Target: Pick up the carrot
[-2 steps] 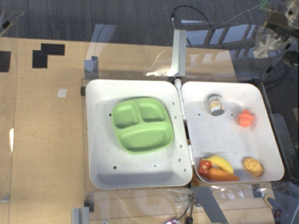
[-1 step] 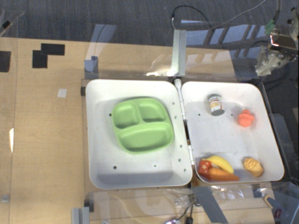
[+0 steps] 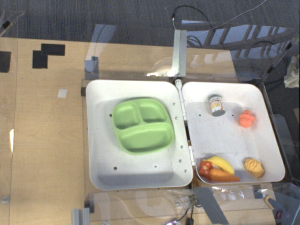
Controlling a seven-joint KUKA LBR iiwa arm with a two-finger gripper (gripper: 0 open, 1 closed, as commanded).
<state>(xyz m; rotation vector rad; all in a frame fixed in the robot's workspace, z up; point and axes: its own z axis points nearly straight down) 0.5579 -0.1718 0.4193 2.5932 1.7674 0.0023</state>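
Observation:
The orange carrot (image 3: 223, 175) lies along the near edge of the right bin (image 3: 229, 130), at its near-left corner. It rests against a yellow banana (image 3: 221, 163) and a red fruit (image 3: 205, 167) just behind it.
A green divided plate (image 3: 143, 124) sits in the left bin (image 3: 101, 139). The right bin also holds a small can (image 3: 215, 105) at the back, an orange-red fruit (image 3: 247, 119) at the right, and a yellow-brown lumpy item (image 3: 253, 167) near the front right corner.

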